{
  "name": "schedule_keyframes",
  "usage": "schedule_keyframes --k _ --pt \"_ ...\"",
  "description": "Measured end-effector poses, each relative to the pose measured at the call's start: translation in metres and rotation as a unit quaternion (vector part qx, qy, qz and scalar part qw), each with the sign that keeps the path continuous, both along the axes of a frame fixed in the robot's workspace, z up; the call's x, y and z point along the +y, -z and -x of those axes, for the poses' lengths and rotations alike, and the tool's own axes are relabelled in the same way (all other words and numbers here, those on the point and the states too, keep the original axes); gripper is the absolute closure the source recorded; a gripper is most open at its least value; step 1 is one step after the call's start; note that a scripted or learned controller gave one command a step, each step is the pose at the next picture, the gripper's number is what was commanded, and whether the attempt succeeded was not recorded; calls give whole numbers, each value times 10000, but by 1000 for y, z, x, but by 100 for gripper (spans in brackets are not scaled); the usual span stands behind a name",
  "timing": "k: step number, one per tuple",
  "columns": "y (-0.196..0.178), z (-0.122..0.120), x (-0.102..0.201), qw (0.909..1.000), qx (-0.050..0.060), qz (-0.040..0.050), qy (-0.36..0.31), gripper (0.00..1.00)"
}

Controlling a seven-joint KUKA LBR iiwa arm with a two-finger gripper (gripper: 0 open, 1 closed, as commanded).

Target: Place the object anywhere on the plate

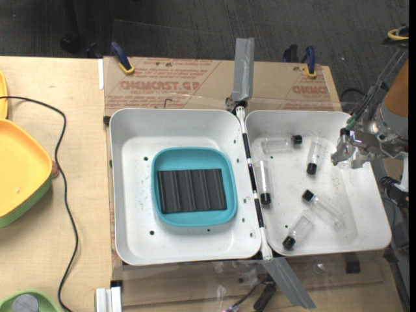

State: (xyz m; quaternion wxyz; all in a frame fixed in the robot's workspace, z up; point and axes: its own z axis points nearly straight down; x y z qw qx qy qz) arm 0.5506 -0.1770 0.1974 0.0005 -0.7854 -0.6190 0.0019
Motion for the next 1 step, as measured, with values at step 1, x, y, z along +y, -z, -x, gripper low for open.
schedule_keyframes --k 1 --pt "0 0 0 10000 -4 1 1 0"
